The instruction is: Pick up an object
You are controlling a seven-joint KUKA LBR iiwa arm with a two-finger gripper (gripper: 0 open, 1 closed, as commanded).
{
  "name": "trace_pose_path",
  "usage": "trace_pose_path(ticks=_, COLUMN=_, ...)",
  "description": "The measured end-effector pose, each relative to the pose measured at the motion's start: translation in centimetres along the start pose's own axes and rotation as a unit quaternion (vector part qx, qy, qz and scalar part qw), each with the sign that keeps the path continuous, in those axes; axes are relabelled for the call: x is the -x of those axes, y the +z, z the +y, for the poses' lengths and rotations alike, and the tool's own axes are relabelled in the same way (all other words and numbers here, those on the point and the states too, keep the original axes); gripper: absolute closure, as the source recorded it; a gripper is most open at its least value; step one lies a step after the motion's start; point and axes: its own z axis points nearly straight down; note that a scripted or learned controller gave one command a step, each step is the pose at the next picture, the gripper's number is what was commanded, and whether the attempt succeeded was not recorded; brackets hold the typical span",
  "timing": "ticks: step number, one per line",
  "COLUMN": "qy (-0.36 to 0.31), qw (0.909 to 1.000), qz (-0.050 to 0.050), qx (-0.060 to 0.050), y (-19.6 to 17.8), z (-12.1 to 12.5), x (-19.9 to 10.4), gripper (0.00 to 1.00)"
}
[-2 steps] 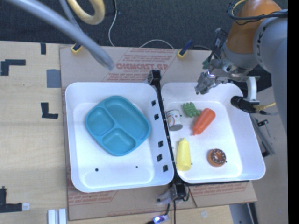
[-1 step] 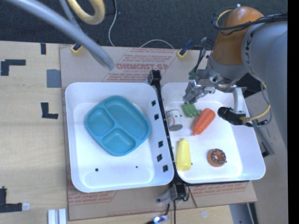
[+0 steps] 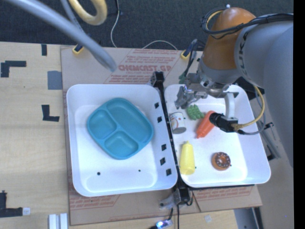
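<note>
While the gripper [image 3: 183,98] hangs low over the right bin [image 3: 252,173], finger state can't be told — too small and blurred. Just beside it sit a green leafy piece [image 3: 194,112], a small can [image 3: 177,122], and a carrot [image 3: 205,124]. Further out lie a yellow corn-like item [image 3: 187,158] and a chocolate donut [image 3: 220,161]. Left bin [image 3: 78,128] holds a blue divided plate [image 3: 120,127], well apart.

One fixed camera looks down aslant on both bins [image 3: 74,128].
</note>
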Motion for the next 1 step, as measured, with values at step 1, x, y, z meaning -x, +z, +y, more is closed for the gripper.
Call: trace_pose_path(ticks=1, qy=0.000, qw=1.0000, qz=0.000, qx=0.000, y=-0.98, z=-2.15, x=-4.31, gripper=1.00)
